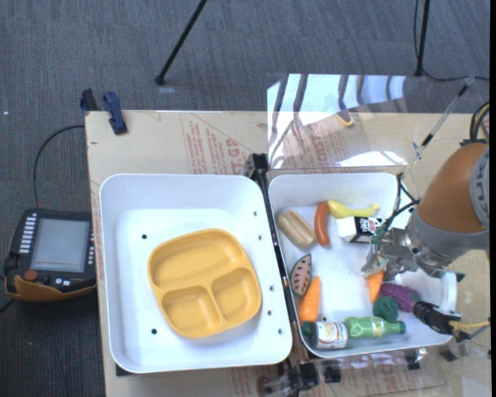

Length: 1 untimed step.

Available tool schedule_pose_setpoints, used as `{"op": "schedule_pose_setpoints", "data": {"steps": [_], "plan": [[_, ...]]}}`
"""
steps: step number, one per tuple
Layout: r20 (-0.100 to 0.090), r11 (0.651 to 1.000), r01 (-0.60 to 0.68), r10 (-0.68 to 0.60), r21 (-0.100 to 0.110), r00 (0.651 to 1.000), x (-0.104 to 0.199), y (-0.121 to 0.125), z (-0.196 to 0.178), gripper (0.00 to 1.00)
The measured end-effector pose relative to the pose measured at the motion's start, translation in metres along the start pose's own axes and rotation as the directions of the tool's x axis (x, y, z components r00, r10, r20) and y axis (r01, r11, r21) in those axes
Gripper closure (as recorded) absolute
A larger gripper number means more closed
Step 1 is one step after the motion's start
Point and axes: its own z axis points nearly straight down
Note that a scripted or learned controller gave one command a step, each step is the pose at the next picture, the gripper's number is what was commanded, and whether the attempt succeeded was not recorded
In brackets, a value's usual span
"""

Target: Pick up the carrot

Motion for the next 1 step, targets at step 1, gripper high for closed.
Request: {"op": "schedule_pose_setpoints", "data": {"steps": [1], "plan": [[0.002, 1.000, -0.018, 0.018, -0.021, 1.000, 0.0678, 0.0025, -0.1131, 1.00]]}}
